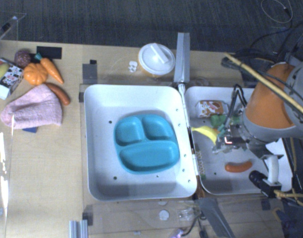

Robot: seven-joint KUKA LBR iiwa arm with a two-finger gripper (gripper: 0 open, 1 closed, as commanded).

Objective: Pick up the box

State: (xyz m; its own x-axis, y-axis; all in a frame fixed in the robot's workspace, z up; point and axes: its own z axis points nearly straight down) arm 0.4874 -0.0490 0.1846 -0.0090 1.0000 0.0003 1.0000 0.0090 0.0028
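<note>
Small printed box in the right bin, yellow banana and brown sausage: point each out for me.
Small printed box (211, 107), camera view, on its top face.
Yellow banana (206, 132), camera view, on the middle of its curve.
Brown sausage (238, 167), camera view, on its midsection.

The bench (47, 182) was a pale wooden surface with dark floor beyond its far edge. Two shallow white bins sat on it side by side: the larger left bin (99, 133) near the middle and the right bin (208, 185) just beside it, a grey divider post (181, 53) rising at their far junction. A white round lid (156, 58) lay on the bench just beyond the left bin's far edge. At the far left corner lay a pink cloth (32, 109), a small orange pumpkin (35, 73), a carrot (53, 69), a brown sausage (59, 93), a dark round fruit (23, 58), a small printed box (9, 78) and a black rectangle (49, 51).
</note>
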